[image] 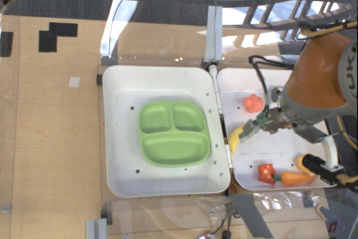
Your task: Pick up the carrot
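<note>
I judge the pick not yet begun: the carrot [295, 178] lies at the near edge of the right bin [263, 154], apart from my gripper [253, 127], released or clenched I cannot tell, beside the banana [234, 140].

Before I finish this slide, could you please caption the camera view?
Gripper by the banana in the right bin; the carrot lies apart, untouched.

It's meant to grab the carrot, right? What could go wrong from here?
1. The gripper hovers next to the banana, well away from the carrot, so it may close on the wrong thing.
2. The carrot lies right beside a red toy near the right bin's front wall; coming down there could nudge either one or catch both.
</note>
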Controlling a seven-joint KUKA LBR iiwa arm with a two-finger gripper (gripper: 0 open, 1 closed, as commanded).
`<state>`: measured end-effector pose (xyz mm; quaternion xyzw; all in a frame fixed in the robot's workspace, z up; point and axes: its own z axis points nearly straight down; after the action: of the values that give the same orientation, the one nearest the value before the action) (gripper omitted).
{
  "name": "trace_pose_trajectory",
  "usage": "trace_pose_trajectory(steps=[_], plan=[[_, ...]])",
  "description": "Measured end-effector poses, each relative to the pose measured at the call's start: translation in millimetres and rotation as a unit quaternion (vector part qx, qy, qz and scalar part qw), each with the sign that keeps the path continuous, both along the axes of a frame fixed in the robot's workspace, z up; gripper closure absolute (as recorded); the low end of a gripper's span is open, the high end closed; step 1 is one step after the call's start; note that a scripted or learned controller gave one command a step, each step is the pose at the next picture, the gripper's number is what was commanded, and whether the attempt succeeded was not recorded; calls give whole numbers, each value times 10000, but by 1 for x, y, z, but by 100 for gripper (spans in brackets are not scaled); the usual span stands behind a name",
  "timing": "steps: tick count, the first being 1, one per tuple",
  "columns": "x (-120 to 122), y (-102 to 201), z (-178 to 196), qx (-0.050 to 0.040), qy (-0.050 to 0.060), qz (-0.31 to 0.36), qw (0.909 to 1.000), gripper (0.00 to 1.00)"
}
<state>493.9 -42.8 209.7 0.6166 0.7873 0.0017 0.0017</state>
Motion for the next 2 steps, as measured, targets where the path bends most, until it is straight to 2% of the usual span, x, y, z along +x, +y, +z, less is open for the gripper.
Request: trace_pose_trajectory(steps=[1, 2], plan=[[-5, 0, 52, -7, -20, 815, 9967, 0], [-3, 14, 51, -9, -17, 1023, 9947, 0]])
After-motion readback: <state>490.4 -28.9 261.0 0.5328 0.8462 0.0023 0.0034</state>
